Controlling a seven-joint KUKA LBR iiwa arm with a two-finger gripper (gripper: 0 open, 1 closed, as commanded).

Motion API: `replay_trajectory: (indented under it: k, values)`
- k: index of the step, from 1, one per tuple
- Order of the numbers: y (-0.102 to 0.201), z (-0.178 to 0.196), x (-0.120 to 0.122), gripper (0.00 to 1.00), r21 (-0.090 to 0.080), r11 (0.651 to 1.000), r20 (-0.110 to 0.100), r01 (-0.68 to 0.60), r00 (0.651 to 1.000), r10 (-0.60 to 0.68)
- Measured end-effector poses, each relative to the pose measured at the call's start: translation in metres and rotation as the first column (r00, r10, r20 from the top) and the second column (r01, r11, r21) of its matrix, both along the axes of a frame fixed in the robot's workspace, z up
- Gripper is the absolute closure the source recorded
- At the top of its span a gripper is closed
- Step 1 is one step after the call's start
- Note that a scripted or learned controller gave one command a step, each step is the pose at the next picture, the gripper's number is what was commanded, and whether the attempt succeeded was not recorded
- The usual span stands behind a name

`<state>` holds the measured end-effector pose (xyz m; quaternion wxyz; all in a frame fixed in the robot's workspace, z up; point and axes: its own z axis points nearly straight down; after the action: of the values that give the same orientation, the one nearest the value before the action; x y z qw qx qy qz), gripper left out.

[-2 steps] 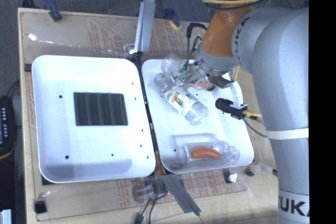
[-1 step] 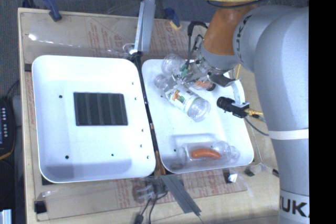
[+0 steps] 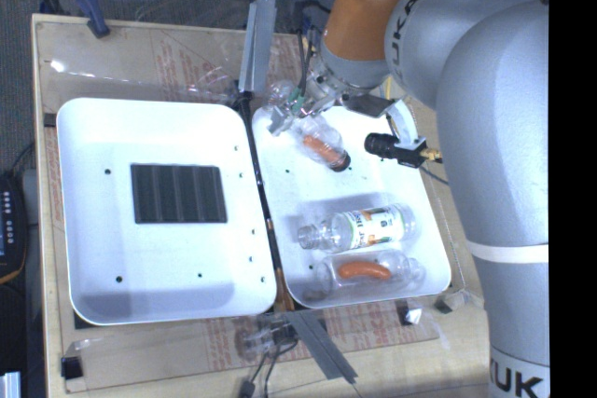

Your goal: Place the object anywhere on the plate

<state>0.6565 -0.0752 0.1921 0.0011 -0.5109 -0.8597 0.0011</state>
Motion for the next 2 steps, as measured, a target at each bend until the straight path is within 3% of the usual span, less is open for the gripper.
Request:
replay_trajectory:
  k: [1,2]
  values:
    - [0.05,0.038,0.001,1.0,-0.001,0.935,0.004,-0.356,0.934,0.356]
    - [0.053,0.0,-0.012,1.0,0.001,0.833,0.001,-0.553,0.833,0.553]
